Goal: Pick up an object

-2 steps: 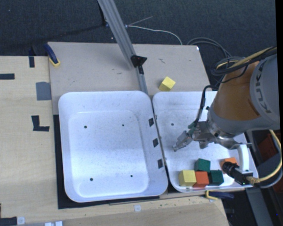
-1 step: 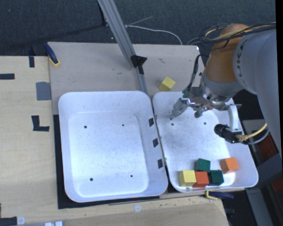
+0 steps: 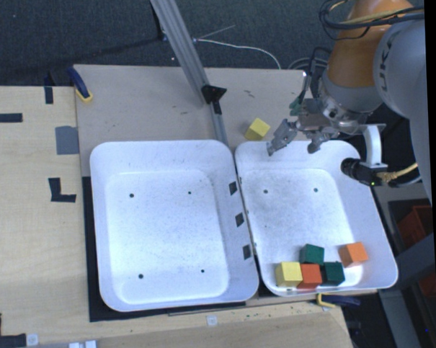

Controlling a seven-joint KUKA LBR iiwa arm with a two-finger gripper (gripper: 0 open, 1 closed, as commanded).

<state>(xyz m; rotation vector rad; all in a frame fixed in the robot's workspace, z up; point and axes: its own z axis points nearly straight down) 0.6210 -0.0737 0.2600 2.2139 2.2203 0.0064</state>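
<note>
Blocks are the things to pick up, and none of them sits between the fingers of the gripper [image 3: 296, 140], which hangs over the far rim of the right bin [image 3: 371, 221] with its two fingers spread apart and nothing between them. The grey arm [image 3: 408, 60], with its orange band [image 3: 363, 26], comes in from above that bin's far right corner.

Nearest the gripper is a yellow block [image 3: 258, 128], lying on the bench [image 3: 143, 101] just outside the right bin's far left corner, a little to the left of the open fingers and apart from them.

The other blocks lie well away from the gripper, clustered against the right bin's near wall: a second yellow block [image 3: 287, 273] at the left of the group, a red-orange block [image 3: 310, 274] touching it, a dark green block [image 3: 312, 254] just behind, another green block [image 3: 333, 273] to the right, and an orange block [image 3: 353, 254] nearest the right bin's right wall.

The left bin [image 3: 162, 222] lies alongside the right bin, their rims touching.
</note>
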